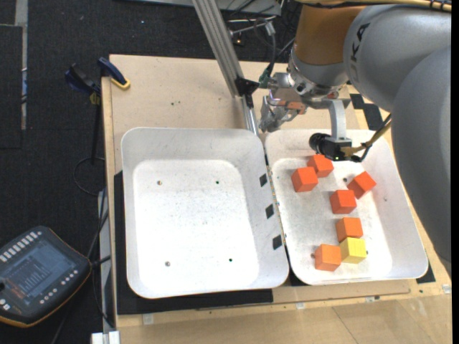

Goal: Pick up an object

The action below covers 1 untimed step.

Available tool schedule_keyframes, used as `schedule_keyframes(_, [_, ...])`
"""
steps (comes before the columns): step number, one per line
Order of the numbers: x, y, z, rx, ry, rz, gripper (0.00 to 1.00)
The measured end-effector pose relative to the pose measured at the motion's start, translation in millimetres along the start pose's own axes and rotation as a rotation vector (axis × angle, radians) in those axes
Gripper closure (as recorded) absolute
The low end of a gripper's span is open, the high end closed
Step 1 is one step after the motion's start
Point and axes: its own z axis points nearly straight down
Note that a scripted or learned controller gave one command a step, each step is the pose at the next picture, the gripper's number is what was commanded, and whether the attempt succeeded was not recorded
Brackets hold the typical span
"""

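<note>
Gripper (276, 117): over right bin's (401, 253) far-left corner; finger spread cannot be told, nothing seen held.
Blocks (343, 201): scattered in right bin, near the gripper, likely within its reach.
Left bin (140, 145): beside it.

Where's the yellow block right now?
The yellow block lies in the right bin, near its front edge, touching an orange block on its left, with another orange block just behind it.
</note>
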Motion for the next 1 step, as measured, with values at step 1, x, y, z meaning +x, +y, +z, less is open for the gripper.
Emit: schedule_keyframes(1, [57.5,3.8,16.5,-0.001,0.000,-0.001,1.00])
